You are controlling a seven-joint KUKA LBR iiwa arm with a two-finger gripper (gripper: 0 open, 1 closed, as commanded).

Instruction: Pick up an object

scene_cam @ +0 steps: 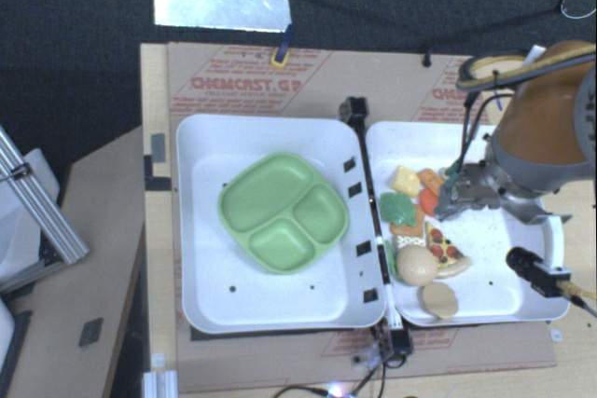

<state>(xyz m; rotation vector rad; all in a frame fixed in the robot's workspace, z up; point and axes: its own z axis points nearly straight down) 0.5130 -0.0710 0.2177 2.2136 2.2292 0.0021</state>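
Toy food is the target: it's piled at the left end of the right bin (485, 308). Going L to R: green divided plate (284, 212) in left bin (201, 200), then pizza slice (446, 251), yellow piece (407, 179), orange pieces (428, 189). Gripper (454, 198) sits low over the orange pieces; can't tell its state. I'd call this approach, pre-grasp. Next: settle on one item, close, lift.

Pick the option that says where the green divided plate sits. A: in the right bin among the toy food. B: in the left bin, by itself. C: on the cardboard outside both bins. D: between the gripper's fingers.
B: the green divided plate lies flat on the floor of the left bin, while the toy food pieces sit in the right bin.
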